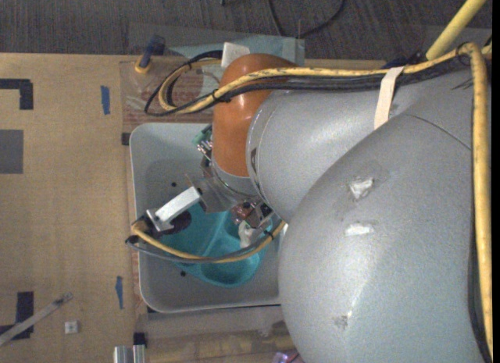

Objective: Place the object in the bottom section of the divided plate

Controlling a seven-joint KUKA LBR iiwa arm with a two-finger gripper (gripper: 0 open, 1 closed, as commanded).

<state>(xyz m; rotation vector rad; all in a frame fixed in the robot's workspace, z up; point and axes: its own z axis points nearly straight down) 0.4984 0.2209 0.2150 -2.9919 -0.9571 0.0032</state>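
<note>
Here the arm [344,197] crowds the bin's [148,158] right edge; finger state unclear.

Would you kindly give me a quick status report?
Arm low over white bin. Teal plate under the wrist, mostly hidden. Object unseen; yellow cable draped across plate.

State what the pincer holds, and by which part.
Cannot be told: the arm's wrist covers the pincer above the teal divided plate in the white bin.
</note>
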